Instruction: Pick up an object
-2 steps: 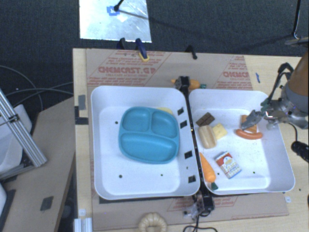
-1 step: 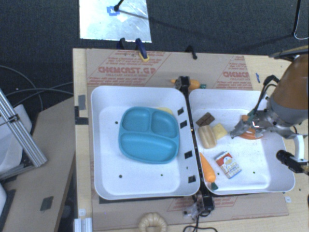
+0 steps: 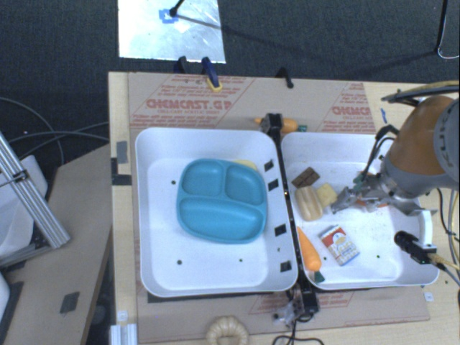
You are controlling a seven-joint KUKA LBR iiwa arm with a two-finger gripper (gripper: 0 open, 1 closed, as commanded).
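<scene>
Clearly crowded — the pincer (image 3: 343, 198) hangs low in the right bin (image 3: 402, 268), whether open or closed I cannot tell, beside the bread (image 3: 310, 203); it could nudge the bread aside

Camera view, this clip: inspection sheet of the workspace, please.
Surface: bench under cardboard, bearing left bin and right bin.
Job's things: right bin holds carrot, small box, brown block, pale ridged piece.
Clutter: blue divided plate in left bin.
Grippers: tool low in right bin beside the pale ridged piece; nothing seen held.
Cables: black leads at left.
Surroundings: dark carpet, shiny sheet.
</scene>
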